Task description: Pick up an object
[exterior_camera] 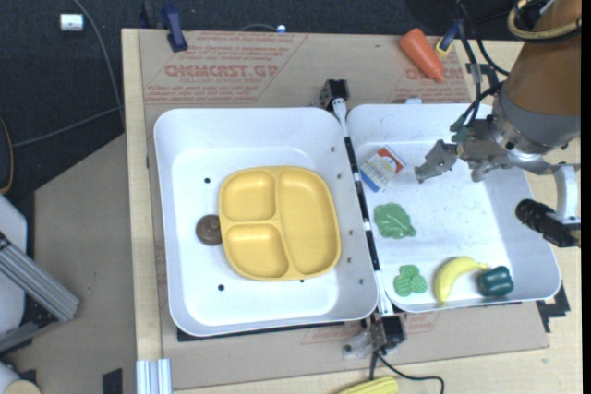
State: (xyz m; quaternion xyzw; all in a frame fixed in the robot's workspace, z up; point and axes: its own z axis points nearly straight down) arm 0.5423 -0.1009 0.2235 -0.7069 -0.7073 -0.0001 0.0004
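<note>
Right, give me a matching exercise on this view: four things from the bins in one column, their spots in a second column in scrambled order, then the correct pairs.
Things:
1. yellow divided plate
2. banana
3. brown round piece
4. orange carrot

Places:
A. on the bench beyond the right bin
B. middle of the left bin
C. near corner of the right bin, beside a dark green pepper
D. left bin, against the plate's left edge

Pairs: 1-B, 2-C, 3-D, 4-A
</note>
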